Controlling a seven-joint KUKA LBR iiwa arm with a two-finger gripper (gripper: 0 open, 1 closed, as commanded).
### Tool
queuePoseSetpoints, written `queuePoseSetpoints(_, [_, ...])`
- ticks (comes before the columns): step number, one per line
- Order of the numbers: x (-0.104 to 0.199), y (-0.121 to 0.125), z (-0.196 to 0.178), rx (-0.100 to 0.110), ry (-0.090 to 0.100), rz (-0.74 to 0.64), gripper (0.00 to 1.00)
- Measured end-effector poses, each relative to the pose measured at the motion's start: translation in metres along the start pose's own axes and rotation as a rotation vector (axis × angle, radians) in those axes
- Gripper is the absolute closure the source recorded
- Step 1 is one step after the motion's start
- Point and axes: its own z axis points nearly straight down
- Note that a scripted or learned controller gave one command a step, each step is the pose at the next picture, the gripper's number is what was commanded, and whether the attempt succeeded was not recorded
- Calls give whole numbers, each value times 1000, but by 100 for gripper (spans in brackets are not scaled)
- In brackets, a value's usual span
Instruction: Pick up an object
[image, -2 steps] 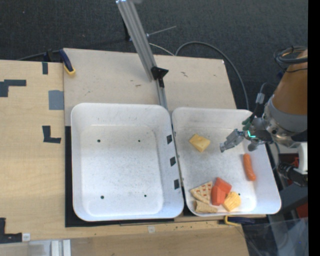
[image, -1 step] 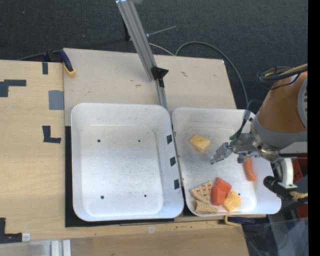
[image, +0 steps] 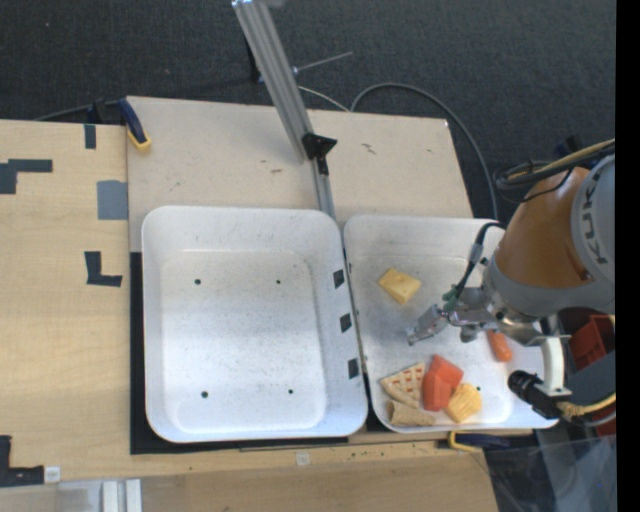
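Tool poised low inside the right bin, nothing grasped.
The tool (image: 425, 328) seems released; next, a descent onto the yellow block (image: 399, 286) toward the bin's far edge.

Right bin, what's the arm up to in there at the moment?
The arm's gripper hangs low over the middle of the right bin, with nothing visibly held. A yellow block lies just up and left of it. A red-orange piece, a waffle-patterned piece and a small yellow piece cluster near the bin's front edge. The left bin sits alongside.
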Motion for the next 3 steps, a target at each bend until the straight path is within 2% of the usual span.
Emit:
queuePoseSetpoints(1, [-3, -8, 46, 1, 0, 1, 0])
queuePoseSetpoints(2, [-2, -6, 34, -2, 1, -2, 100])
queuePoseSetpoints(3, [2, -9, -8, -9, -1, -1, 100])
